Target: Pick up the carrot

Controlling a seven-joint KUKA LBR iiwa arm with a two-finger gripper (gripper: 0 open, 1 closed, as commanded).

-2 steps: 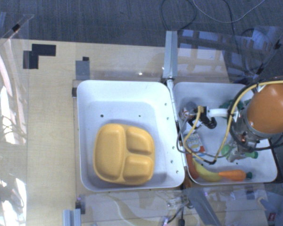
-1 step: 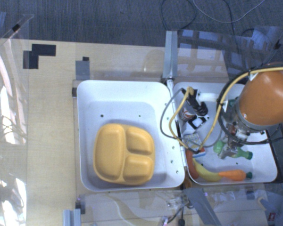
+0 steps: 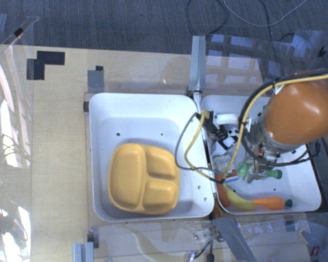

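Carrot (image 3: pixel 269 203) lies in the right bin (image 3: pixel 311 198), close to that bin's near wall, with its long axis running roughly along the wall: orange body to the left, dark green stub to the right. Relative to the carrot, the gripper (image 3: pixel 255 172) sits just above and a little left, toward the bin's middle, under the arm's big orange band (image 3: pixel 300 113). Whether it is apart or together cannot be told, since wrist and cables hide its tip. The coming move likely calls for a short shift toward the near wall, with the closing direction set across the carrot's length.

A yellow banana (image 3: pixel 238 199) lies just left of the carrot, curved and smooth, its tip touching or nearly touching it. The carrot looks tapered and matte. Farther left, in the other bin, rests a yellow compartment tray (image 3: pixel 144 177), glossy moulded plastic.
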